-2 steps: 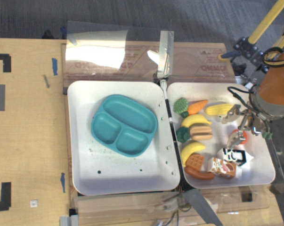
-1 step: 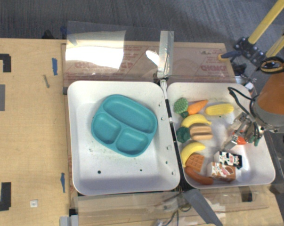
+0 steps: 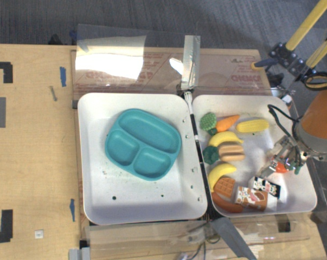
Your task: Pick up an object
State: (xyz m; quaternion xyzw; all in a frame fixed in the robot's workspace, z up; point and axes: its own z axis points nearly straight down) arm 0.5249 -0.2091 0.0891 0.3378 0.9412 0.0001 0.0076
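Note:
My gripper hangs low over the right side of the right bin, its grey wrist and orange band coming in from the right. A small red-orange item lies right at its tip; whether it is held cannot be made out. Just in front of it lie a white black-spotted carton and a brown carton. Further left in the same bin are a waffle, two bananas, a hot dog, corn, a carrot and broccoli.
The left bin holds a teal divided plate. A raised wall separates the two bins. A black cable loops over the right bin's far corner. Yellow struts stand at the upper right.

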